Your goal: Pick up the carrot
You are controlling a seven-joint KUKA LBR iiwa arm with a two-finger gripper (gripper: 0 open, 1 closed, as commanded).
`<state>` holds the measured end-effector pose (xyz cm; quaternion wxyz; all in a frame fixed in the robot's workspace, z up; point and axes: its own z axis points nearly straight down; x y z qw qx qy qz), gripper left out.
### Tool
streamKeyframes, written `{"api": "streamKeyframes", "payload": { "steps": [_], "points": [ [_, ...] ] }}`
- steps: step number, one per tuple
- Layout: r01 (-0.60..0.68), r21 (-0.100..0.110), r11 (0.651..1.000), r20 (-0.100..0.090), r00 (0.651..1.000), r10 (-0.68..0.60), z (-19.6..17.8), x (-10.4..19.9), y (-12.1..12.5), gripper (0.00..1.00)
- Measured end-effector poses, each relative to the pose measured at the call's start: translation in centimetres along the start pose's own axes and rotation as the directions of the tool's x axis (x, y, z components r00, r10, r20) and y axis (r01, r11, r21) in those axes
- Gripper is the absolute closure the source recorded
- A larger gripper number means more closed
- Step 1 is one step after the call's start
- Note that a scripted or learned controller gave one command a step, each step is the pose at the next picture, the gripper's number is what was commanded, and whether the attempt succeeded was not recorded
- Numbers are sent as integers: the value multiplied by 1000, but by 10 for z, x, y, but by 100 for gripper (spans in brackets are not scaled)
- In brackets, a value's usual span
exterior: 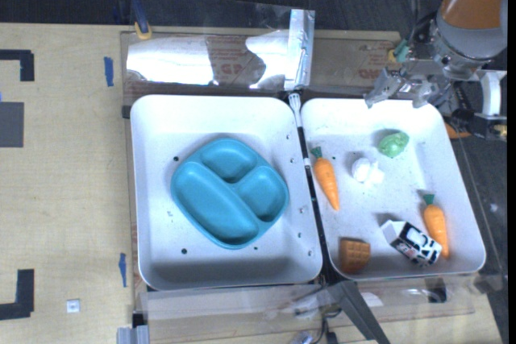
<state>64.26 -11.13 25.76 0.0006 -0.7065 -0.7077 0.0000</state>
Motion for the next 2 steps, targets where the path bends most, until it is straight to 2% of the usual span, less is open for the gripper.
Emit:
{"api": "streamKeyframes", "payload": {
  "steps": [1,2],
  "points": [
    [15,4,1000,3,1000,-15,57,-88,-56,0],
    [35,5,999,-12,999,-34,151,-103,-89,0]
  ]
}}
